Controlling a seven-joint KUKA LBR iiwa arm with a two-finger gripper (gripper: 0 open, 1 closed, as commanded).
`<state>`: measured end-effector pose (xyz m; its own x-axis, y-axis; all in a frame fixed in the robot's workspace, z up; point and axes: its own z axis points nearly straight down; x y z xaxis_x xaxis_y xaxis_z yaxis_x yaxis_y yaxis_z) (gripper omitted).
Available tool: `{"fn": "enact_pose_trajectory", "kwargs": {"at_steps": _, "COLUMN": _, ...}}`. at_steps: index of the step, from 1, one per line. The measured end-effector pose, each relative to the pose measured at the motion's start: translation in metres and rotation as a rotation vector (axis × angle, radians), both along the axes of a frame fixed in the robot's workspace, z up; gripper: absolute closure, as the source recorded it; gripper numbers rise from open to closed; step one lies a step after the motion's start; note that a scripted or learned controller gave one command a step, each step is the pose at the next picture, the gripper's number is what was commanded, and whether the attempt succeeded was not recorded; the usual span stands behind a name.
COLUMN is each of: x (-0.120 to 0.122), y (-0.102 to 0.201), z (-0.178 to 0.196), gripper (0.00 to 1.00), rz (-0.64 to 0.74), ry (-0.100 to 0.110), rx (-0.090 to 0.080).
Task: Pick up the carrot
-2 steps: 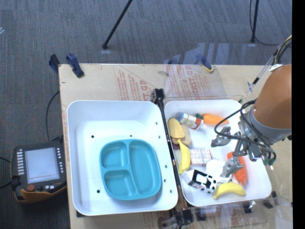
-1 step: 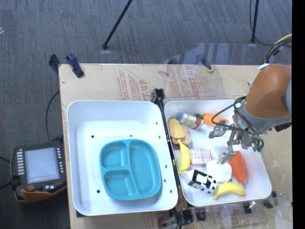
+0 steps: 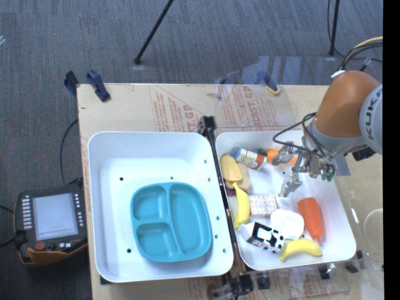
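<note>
The gripper (image 3: 292, 186) hangs over the right bin (image 3: 347, 227), its fingers spread and grasping nothing. The carrot (image 3: 311, 218) lies just below and right of the fingertips, apart from them. Left of the gripper sits a small printed packet (image 3: 263, 204), its text too small to read.
</note>
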<state>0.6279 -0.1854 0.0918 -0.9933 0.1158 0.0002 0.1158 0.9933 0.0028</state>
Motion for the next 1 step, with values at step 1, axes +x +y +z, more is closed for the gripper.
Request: {"fn": "enact_pose_trajectory", "kwargs": {"at_steps": 1, "x": 0.0073, "y": -0.0175, "z": -0.0041, "gripper": 0.0, "rz": -0.167, "ry": 0.017, "rx": 0.006}}
